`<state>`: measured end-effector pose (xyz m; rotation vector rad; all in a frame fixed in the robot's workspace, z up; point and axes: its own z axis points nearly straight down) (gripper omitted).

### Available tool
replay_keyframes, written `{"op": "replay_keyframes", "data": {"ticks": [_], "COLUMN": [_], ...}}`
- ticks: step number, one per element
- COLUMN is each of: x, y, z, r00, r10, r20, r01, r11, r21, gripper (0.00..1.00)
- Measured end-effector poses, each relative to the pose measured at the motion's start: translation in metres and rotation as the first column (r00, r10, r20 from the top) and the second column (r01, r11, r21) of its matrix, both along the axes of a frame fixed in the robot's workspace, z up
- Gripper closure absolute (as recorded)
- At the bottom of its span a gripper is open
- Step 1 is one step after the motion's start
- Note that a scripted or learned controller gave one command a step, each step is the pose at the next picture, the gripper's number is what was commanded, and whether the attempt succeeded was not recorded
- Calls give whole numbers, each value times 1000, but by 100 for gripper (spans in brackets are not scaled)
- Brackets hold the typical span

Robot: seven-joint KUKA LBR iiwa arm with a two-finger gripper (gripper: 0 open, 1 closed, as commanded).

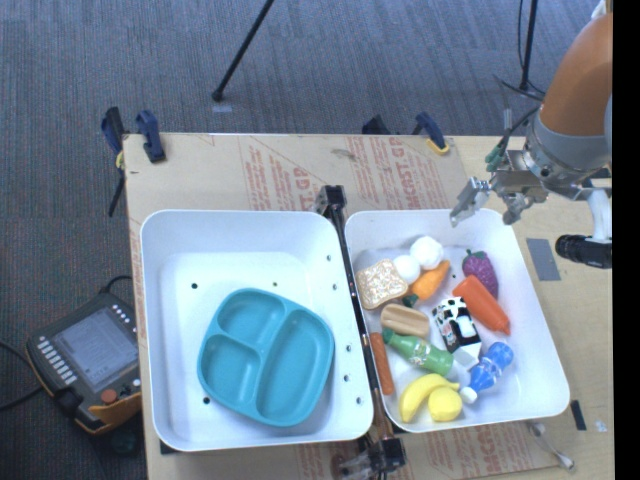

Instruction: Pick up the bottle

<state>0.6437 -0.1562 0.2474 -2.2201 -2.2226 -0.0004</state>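
While the gripper (494,199) hovers with fingers spread wide above the right bin's (535,303) far rim, nothing sits between them. Among toy food, the green bottle (418,349) lies on its side.

You see glossy plastic in the green bottle (420,350), smooth white bins (160,268), and a matt teal plate (265,356) on a rough board (260,173).

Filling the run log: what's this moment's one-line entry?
tool open, above right bin's far edge | green bottle lying in right bin | not grasped
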Motion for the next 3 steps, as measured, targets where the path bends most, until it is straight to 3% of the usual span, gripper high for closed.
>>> {"op": "replay_keyframes", "data": {"ticks": [1, 2, 3], "x": [-3, -2, 1], "y": [-14, -12, -56], "z": [171, 179, 181], "r00": [1000, 1000, 909], "r10": [26, 31, 418], "r20": [3, 0, 1], "r01": [-26, -31, -418], "r11": [1000, 1000, 909], "r21": [-2, -1, -2], "gripper": [0, 100, 100]}}
